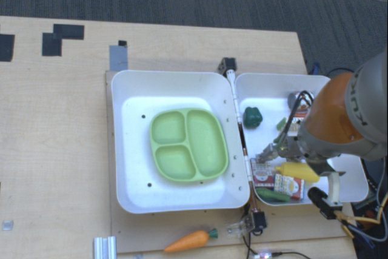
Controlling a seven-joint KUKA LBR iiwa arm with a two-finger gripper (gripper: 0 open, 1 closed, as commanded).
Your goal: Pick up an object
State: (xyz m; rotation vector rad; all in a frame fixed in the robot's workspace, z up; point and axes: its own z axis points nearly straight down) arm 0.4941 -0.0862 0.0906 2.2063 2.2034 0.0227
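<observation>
Grey arm (371, 91) with a broad orange band (330, 112); black cable (298, 103) looping beside the wrist.

Dark green lump (252, 116) lies in the right bin (267, 89), upper left.

No word, number or brand can be made out anywhere on the bench. The small red and white packet (280, 184) in the right bin (348, 188) carries printed markings (a label of some kind, partly under a yellow object), but they are too small and blurred to read
</observation>
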